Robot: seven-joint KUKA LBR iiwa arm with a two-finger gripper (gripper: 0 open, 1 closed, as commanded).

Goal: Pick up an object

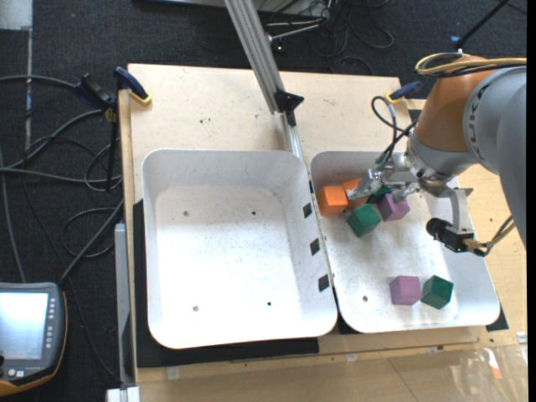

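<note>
The grey arm with the orange band reaches in from the right and sets its gripper low over the upper left part of the right shallow white plastic bin, which sits on the tan desk beside the left white bin. Three small cubes are clustered there: an orange cube close to the bin's left wall, a green cube just below the gripper, and a purple cube just to its right. Whether the gripper is open, closed or gripping anything cannot be told; the wrist hardware covers it. The placement suggests the program aims at this cluster, probably because the tight grouping gives several candidates. A second purple cube and a second green cube lie side by side near the bin's front edge, well apart from the gripper.
</note>
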